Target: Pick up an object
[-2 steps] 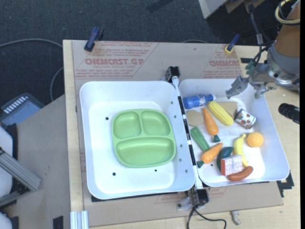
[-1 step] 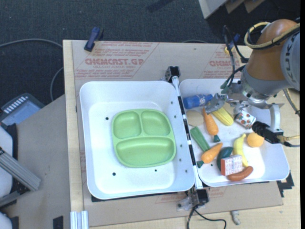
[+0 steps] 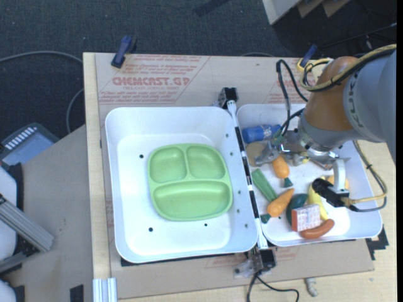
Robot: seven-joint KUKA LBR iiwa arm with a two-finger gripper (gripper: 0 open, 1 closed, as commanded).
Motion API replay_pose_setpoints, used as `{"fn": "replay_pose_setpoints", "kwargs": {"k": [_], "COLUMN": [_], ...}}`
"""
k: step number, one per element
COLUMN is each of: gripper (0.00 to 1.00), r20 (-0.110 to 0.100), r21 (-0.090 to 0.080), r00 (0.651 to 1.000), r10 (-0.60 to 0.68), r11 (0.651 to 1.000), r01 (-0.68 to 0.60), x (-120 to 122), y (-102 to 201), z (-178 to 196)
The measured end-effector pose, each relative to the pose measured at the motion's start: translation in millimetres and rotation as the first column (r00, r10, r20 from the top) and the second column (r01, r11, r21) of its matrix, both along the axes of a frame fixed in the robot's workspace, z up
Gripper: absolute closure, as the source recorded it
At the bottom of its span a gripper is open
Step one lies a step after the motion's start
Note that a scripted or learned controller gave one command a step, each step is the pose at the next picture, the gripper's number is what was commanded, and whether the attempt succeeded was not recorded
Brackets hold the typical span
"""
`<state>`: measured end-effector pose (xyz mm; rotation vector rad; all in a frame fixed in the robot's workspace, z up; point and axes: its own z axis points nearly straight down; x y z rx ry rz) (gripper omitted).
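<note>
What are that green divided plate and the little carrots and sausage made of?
The green plate looks like moulded plastic, matte, with soft rounded compartment edges. The carrot and sausage look like toy plastic food, smooth and evenly coloured; rubber is possible.

A single fixed camera is looking down from above at a slant, taking in the whole bench [image 3: 157, 80] and both white bins [image 3: 126, 168] from moderate height, with the arm [image 3: 352, 99] reaching in from the right.
</note>
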<state>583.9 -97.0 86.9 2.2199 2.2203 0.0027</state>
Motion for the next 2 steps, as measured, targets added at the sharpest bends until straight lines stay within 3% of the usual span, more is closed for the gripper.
{"fn": "replay_pose_setpoints", "kwargs": {"k": [1, 2], "gripper": [1.0, 1.0], "r20": [0.001, 0.0], "r21": [0.0, 0.002], "r00": [1.0, 1.0], "r10": [0.0, 0.002], "r11": [1.0, 1.0], "r01": [0.0, -0.002], "x": [0, -20], "y": [0, 79], "z": [9, 99]}}
